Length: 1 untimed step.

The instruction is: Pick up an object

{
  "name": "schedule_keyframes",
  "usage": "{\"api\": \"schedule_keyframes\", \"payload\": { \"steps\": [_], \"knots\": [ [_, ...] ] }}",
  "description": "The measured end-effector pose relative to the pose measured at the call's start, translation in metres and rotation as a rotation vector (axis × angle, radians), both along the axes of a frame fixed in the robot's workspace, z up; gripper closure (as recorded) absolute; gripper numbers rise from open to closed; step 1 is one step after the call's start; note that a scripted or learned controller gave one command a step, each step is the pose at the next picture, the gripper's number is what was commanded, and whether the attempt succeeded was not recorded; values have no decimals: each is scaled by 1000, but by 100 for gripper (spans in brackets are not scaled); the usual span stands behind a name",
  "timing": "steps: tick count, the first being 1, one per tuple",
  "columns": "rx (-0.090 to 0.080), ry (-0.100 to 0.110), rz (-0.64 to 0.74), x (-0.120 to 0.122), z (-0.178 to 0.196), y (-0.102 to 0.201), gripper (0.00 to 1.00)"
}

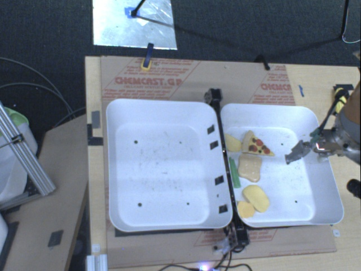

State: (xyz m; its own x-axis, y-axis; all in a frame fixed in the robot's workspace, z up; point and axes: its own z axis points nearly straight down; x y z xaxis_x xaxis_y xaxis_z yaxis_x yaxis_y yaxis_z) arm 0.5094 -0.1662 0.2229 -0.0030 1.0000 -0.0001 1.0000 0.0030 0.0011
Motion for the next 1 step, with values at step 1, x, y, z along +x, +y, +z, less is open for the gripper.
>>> {"api": "schedule_keyframes", "payload": {
  "steps": [1],
  "knots": [
    [2, -4, 6, 33, -144, 70, 0]
  ]
}}
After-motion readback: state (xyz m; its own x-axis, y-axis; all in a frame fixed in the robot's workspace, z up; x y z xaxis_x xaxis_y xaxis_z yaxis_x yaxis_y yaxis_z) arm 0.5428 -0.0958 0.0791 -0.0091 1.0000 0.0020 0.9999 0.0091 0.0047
